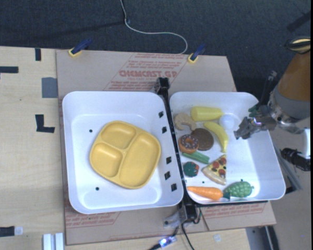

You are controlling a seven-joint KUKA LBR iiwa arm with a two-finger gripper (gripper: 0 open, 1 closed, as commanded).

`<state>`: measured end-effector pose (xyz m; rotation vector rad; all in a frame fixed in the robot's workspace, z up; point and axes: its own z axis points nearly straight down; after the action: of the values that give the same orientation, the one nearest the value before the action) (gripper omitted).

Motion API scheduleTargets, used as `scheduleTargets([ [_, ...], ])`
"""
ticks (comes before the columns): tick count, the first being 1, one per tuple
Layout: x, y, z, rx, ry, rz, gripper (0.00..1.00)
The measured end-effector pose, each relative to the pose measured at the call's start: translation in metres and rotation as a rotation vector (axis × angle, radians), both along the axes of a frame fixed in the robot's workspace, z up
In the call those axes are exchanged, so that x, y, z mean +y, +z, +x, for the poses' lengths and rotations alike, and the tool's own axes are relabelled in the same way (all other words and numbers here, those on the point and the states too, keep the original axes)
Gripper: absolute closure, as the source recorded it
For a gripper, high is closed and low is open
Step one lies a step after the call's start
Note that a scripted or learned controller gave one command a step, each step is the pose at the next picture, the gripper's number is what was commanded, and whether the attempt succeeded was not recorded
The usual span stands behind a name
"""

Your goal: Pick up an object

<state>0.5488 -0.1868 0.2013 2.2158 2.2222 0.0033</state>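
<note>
From the camera view above the surface (21,139) I see two white bins side by side. The left bin (75,155) holds a yellow divided plate (125,154). The right bin (266,165) holds all the small toy foods, crowded toward its left half: a yellow cylinder piece (206,113), a banana (219,134), a white ball (227,121), a brown round cookie (202,138), a donut (188,143), a pizza slice (216,170), a carrot (204,192) and a green leafy piece (239,189).

My arm comes in from the right, and the claw (244,129) is over the right side of the right bin, near the white ball and the banana but apart from them. I see nothing between its fingers, and I cannot tell if it is open or closed; the dark parts are too small and blurred here.

I judge that the pick is not yet begun. To do it well, I would choose a thing with free space around it, such as the banana or the carrot, not the donut and cookie, which touch each other. I would bring the claw straight over the middle of the thing, turn it across the narrow side, and go down slowly.
</note>
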Motion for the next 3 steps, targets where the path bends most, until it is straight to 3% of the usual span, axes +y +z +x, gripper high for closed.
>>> scheduleTargets([
  [1,0.001,0.024,0.001,0.002,-0.001,0.001,1.0],
  [3,0.097,0.028,0.061,0.002,0.004,0.002,1.0],
])
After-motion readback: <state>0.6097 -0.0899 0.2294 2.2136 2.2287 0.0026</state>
